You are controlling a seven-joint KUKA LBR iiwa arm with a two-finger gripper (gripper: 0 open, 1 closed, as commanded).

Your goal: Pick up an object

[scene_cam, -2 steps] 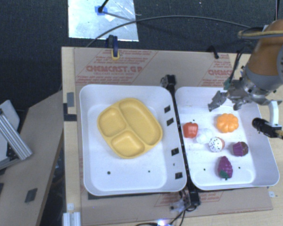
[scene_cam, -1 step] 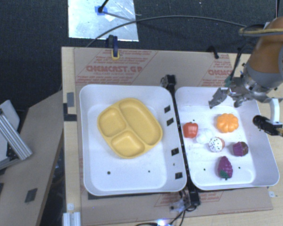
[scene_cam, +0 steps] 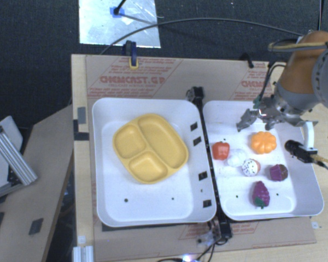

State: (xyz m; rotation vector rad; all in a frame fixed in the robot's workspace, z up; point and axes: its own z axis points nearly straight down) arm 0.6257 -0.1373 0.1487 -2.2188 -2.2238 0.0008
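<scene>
The arm (scene_cam: 309, 70) reaches in from the right, and the gripper (scene_cam: 258, 121) hangs over the upper part of the right bin (scene_cam: 311, 203), fingers spread apart, nothing between them. One grey finger (scene_cam: 245, 122) juts left and down, the other (scene_cam: 273, 122) sits close above the pumpkin (scene_cam: 263, 142), and whether it touches I cannot tell. The pumpkin is orange and rests in the upper middle of that bin. Left of it, near the bin's left wall, is a red pepper (scene_cam: 221, 150). Just right of the pepper lies a pale, whitish lump (scene_cam: 236, 158), hard to make out against the white floor. Next to that sits a spotted ball (scene_cam: 250, 167), and further right a dark purple piece (scene_cam: 278, 172). Lower down, towards the front wall, lies a magenta fruit (scene_cam: 260, 194) with a green tip. A black part (scene_cam: 297, 149) hangs off the arm over the bin's right side. In the left bin (scene_cam: 109, 201) a yellow tray (scene_cam: 150, 147) with three compartments lies at a tilt, well apart from everything else. Both bins sit on the table (scene_cam: 147, 72), on a brown sheet with red print
</scene>
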